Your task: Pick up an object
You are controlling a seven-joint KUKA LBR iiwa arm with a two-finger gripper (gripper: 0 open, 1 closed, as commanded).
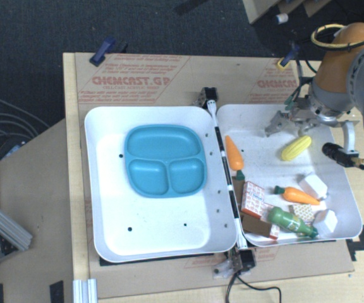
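Yellow corn cob (296, 148) lies in the right bin (349, 194), just beside the open, empty gripper (289, 125).

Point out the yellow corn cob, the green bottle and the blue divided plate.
yellow corn cob (296, 148), camera view, middle of the cob
green bottle (291, 222), camera view, its body
blue divided plate (163, 141), camera view, large upper compartment

dark carpet (36, 17) under plywood bench (169, 74)
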